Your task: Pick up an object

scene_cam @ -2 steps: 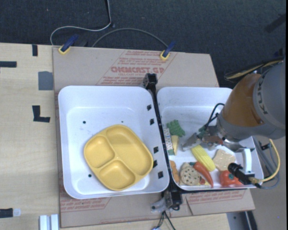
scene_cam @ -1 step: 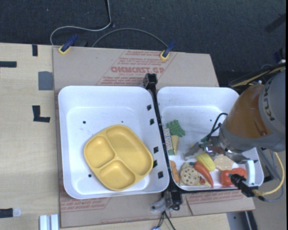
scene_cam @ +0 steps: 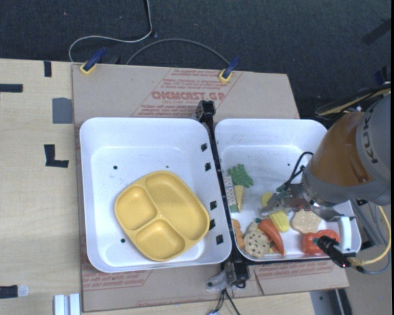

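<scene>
Nearest us, the right bin (scene_cam: 276,133) holds small toy foods (scene_cam: 266,235): a speckled round cookie, something carrot-like, leafy green. The gripper (scene_cam: 284,202) hangs above them; its grasp we cannot tell. Leftward, a glossy yellow three-compartment tray (scene_cam: 161,214). Beyond, red cardboard lettering (scene_cam: 184,96), perhaps "CHEMCAST GP".

Probably a robotics lab: clamped cardboard (scene_cam: 184,94), white bins (scene_cam: 95,143), cables (scene_cam: 144,18).

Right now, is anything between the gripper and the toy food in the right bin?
Nothing visible stands between them. The gripper is already down in the right bin, among the toy food, beside a yellow piece and an orange carrot-like piece.
</scene>
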You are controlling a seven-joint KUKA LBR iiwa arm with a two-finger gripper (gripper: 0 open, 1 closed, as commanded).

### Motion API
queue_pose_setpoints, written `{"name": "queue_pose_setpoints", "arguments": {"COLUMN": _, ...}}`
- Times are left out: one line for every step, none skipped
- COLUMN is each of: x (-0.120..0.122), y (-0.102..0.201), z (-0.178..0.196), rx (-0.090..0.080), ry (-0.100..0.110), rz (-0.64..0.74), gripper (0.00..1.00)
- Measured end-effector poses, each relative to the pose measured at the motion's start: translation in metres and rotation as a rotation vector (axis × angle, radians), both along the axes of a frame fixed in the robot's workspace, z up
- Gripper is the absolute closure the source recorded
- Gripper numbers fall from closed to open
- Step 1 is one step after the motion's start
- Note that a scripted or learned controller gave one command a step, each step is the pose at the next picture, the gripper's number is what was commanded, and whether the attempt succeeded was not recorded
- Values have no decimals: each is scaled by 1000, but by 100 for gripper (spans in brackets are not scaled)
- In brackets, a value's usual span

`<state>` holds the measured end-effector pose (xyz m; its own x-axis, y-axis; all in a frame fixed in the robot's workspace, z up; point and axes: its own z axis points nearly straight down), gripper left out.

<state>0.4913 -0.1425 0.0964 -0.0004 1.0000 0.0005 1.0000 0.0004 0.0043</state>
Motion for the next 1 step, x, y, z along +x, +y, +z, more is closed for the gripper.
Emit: {"name": "queue_pose_setpoints", "arguments": {"x": 58, "y": 73, "z": 93, "rx": 1, "ry": -7, "rz": 11, "gripper": 100}}
